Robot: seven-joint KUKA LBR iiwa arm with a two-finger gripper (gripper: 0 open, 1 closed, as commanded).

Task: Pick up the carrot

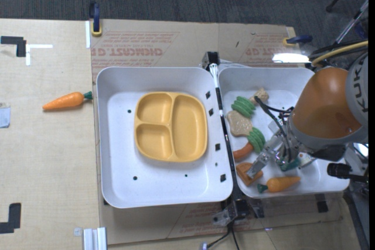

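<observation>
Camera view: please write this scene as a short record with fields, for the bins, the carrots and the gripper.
left bin: holds a yellow divided plate
right bin: holds toy foods, among them a carrot near the front edge
second carrot: on the bench, left of both bins
gripper: low over the right bin, above an orange piece
held object: none seen between the fingers

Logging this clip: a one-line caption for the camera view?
Pincer low in the right bin among toy food, near one carrot; another carrot lies outside.
</observation>
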